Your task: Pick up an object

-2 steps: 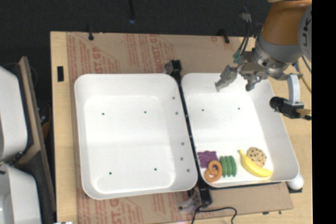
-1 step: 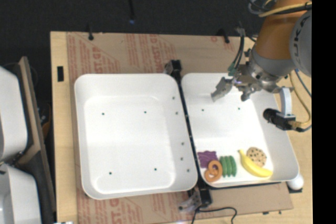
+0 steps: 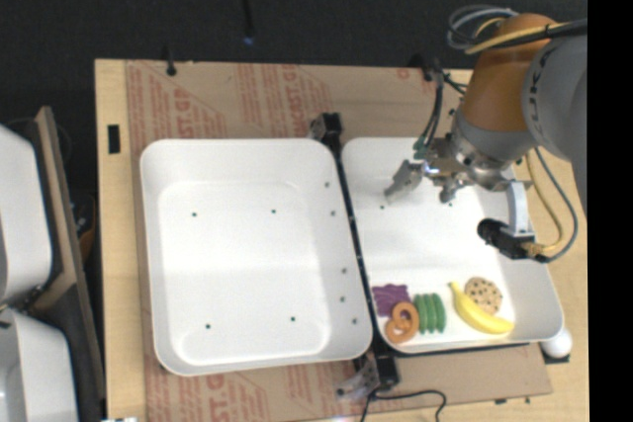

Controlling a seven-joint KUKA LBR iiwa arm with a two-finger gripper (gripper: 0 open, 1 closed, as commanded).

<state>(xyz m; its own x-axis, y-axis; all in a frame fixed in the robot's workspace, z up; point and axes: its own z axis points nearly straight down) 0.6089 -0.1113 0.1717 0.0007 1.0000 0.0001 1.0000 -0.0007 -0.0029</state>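
Camera view looks down on the tabletop (image 3: 119,212), a pale wood-and-cardboard surface carrying two shallow white bins side by side. Biggest thing is the left bin (image 3: 168,212), sitting toward the tabletop's left half. Right bin (image 3: 396,222) has all the goodies, lined up along its near edge toward the near right corner.

The arm (image 3: 504,74), grey with the orange band, comes in over the right bin's far edge, and the hand (image 3: 425,178) hangs above the far part of that bin, well apart from the objects. Its fingers (image 3: 404,180) look spread fairly wide with nothing between them.

Objects, big to small: a yellow banana (image 3: 482,315), a speckled cookie (image 3: 484,292) just beside it, touching or nearly so, a green ribbed piece (image 3: 429,311), an orange ring (image 3: 403,322) and a purple lump (image 3: 391,295) crowding each other.

My guess is these are light plastic toy foods, stiff and a bit slick. The banana seems the easiest grab: pinch across its narrow middle. The ring and purple bit are too jammed together and close to the bin wall for a clean grip.
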